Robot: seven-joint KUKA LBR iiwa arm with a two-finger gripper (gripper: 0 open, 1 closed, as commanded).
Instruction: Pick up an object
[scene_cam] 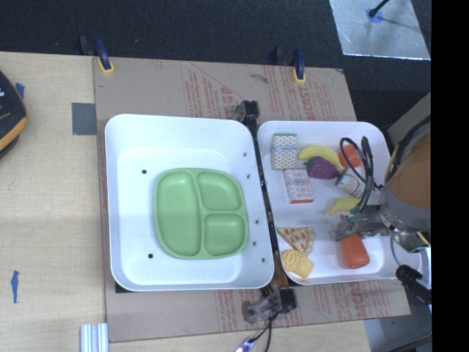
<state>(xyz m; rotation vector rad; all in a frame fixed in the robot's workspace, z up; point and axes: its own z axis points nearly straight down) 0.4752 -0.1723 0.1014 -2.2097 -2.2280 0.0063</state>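
Observation:
The right bin (381,139) holds several small toy foods. At its back lie a pale patterned packet (284,151), a yellow banana (319,153), a purple piece (322,169) and an orange piece (352,155). A red and white packet (297,185) lies in the middle, with a small yellow piece (340,205) to its right. Near the front are a toast slice (296,236), a yellow ridged chip (297,264) and a red-orange block (354,252). My gripper (350,227) hangs low over the bin's right side, just above the red-orange block and beside the small yellow piece.
The left bin (124,145) carries a green divided plate (200,213). Black cables (366,160) loop over the right bin's far corner. The grey arm (412,185) covers the bin's right rim. A black and orange device (10,116) lies at the bench's left edge.

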